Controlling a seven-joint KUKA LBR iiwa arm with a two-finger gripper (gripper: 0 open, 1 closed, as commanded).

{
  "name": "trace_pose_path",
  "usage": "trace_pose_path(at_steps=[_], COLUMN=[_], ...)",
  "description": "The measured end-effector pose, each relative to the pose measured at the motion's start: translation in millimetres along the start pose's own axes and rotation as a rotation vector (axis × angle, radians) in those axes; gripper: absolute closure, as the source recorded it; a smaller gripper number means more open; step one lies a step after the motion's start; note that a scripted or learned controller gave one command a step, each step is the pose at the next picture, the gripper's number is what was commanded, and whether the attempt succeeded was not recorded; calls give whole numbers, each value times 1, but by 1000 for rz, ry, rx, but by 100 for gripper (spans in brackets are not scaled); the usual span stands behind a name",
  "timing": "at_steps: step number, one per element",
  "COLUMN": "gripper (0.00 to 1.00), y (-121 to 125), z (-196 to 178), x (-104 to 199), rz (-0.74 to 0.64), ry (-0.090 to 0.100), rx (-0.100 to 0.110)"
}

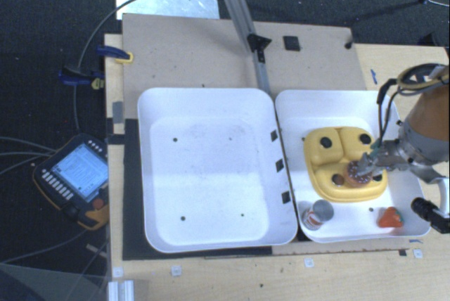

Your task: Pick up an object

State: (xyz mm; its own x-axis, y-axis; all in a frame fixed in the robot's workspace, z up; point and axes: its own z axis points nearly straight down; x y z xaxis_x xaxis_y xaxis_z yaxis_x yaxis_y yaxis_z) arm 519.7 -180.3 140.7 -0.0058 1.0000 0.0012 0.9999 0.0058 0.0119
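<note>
Two bins sit side by side on the bench (211, 53), at the centre and right of the frame. The left bin (151, 222) lies centre-frame. The right bin (295, 110) holds a moulded tray (330, 152) at its centre, a small can (316, 214) at its lower left, and a small wedge-shaped item (390, 218) at its lower right. The gripper (363, 169) is over the tray's lower right part. A handheld pendant (74, 180) lies at far left, off the bench.

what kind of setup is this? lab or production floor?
Likely a robotics lab test bench: two white bins on a board, a teach pendant with cables on the floor, and clamps at the board's edge.
</note>
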Motion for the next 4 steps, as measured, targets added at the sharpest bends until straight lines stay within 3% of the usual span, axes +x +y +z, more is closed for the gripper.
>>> trace_pose_path(at_steps=[2, 3, 4], gripper=[100, 100, 100], y=[5, 7, 11], z=[-86, -95, -85], x=[-8, -7, 41], rz=[0, -1, -4], ry=[-3, -2, 0], rx=[7, 9, 10])
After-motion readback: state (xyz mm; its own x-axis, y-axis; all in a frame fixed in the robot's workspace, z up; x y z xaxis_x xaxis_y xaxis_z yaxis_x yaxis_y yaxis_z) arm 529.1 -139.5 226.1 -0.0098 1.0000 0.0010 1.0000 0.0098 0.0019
